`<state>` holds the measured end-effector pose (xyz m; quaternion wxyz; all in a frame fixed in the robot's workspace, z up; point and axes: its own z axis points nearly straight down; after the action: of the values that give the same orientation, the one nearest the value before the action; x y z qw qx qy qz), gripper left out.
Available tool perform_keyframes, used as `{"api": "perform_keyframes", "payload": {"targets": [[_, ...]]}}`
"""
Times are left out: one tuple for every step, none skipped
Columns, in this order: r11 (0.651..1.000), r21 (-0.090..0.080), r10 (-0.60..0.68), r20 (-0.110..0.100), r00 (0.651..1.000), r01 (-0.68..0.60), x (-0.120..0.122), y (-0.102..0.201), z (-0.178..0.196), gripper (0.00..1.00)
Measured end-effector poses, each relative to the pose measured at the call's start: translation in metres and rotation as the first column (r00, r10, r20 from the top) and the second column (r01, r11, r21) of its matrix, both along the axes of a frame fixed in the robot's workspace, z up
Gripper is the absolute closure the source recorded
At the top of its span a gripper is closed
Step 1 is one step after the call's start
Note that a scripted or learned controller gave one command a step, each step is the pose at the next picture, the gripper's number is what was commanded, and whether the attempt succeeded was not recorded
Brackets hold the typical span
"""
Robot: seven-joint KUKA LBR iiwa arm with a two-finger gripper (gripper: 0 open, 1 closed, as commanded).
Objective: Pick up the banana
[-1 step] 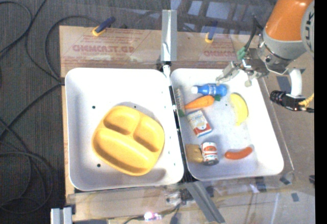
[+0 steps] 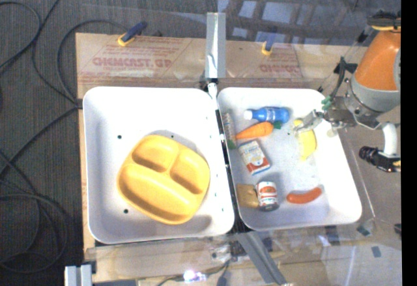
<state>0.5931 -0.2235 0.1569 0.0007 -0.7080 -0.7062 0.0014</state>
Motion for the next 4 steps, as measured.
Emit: {"api": "perform_keyframes", "payload": {"targets": [[1.0, 0.002, -0.002, 0.011, 1.0, 0.002, 0.006, 0.007, -0.029, 0.0], [1.0, 0.001, 0.026, 0.0, 1.0, -0.026, -0.005, 0.049, -0.046, 0.0], [1.0, 0.014, 0.0, 0.005, 1.0, 0.0, 0.03, 0.025, -0.064, 0.0], [1.0, 0.012, 0.029, 0.004, 1.0, -0.029, 0.052, 0.028, -0.07, 0.0]]}}
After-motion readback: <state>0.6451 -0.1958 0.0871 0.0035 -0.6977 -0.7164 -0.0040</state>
